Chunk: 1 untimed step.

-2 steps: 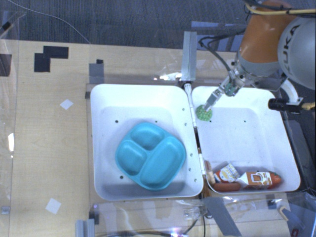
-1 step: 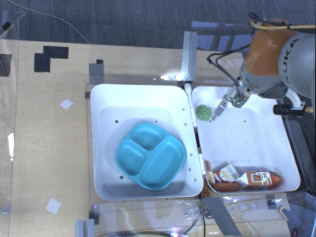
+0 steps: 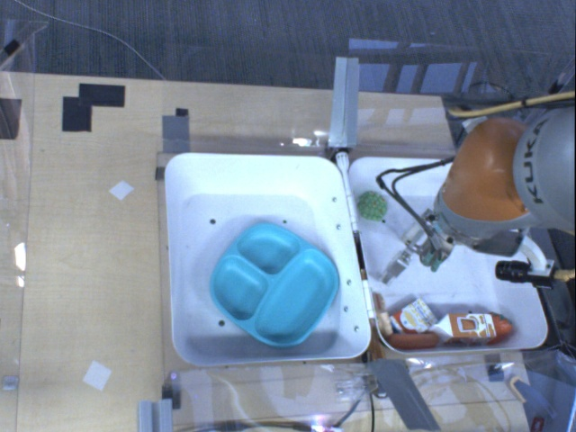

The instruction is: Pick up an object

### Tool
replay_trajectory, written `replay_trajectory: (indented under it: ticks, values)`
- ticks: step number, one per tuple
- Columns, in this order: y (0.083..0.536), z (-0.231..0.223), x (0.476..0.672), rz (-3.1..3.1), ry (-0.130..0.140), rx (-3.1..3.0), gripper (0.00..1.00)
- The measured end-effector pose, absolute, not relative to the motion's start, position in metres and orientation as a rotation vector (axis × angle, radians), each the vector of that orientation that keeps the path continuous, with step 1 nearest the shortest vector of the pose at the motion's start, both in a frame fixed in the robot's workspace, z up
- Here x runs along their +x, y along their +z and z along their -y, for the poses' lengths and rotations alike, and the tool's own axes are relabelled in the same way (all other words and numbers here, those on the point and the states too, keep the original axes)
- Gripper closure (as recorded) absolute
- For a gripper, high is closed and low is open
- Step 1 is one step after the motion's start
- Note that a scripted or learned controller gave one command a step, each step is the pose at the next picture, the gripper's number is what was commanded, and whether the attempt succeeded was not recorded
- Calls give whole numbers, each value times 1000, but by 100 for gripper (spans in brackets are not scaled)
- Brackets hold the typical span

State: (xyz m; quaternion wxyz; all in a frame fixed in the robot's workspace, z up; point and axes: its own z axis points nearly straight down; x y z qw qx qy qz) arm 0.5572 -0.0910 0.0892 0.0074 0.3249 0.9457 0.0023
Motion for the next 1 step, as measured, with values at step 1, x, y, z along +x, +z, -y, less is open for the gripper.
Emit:
replay_trajectory:
  ticks: [1]
  values:
    - [92, 147, 646, -2854, 2, 1308, 0]
